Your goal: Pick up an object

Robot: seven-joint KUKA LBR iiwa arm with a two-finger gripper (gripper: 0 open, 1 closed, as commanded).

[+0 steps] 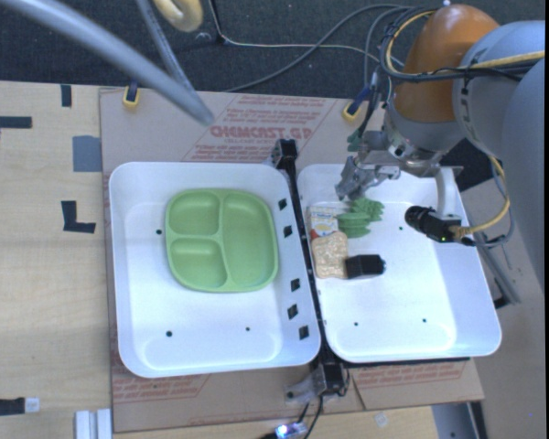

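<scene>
In the right bin (439, 309) a green leafy toy (360, 216) lies near the back left, with a tan cracker-like block (328, 253) and a pale wrapped piece (324, 218) beside it along the left wall. A small black block (364, 266) rests just right of the tan block. My gripper (352, 183) hangs over the back left part of that bin, directly above the green toy. Nothing shows between its fingers.
The left bin (137, 273) holds a green divided plate (221, 240). A black divider (297, 245) runs between the bins. A black cylinder with cables (432, 223) hangs from the arm over the right bin. A grey pole (91, 35) crosses the top left.
</scene>
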